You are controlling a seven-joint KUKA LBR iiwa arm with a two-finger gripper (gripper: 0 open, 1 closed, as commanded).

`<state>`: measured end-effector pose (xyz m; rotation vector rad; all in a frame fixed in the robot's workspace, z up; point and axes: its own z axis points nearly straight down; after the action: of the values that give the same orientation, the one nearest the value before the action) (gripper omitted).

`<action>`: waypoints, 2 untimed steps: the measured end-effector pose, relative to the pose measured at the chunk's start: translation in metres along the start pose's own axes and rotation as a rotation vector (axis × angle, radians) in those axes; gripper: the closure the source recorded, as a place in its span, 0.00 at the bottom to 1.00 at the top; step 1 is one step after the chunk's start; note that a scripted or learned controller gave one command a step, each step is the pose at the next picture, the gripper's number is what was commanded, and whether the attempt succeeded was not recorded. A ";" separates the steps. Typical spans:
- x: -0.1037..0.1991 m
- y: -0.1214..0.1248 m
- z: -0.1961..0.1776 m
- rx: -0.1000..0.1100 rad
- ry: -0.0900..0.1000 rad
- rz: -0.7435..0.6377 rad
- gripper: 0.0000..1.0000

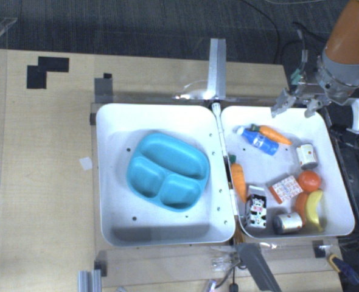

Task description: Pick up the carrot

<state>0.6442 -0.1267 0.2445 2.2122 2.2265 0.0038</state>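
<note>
Nothing is done yet — my gripper (297,104) hangs open and empty over the far rim of the right bin (341,163). The carrot (274,134) lies below it, touching a blue bottle (258,140) (a second carrot (238,180) sits by the divider). Reaching, closing and lifting all remain. I count two carrots, one bottle, two bins, one blue tray (167,170).

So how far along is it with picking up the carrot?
Nothing looks done yet. The carrot lies in the right bin against its left wall. The gripper hangs open over the bin's far rim, holding nothing. Reaching across, descending, gripping and lifting all remain.
</note>
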 end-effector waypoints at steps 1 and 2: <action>-0.040 0.014 0.133 -0.005 -0.002 -0.254 0.00; -0.048 0.009 0.157 -0.003 -0.001 -0.346 0.00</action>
<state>0.6542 -0.1748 0.0877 1.7939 2.5714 0.0051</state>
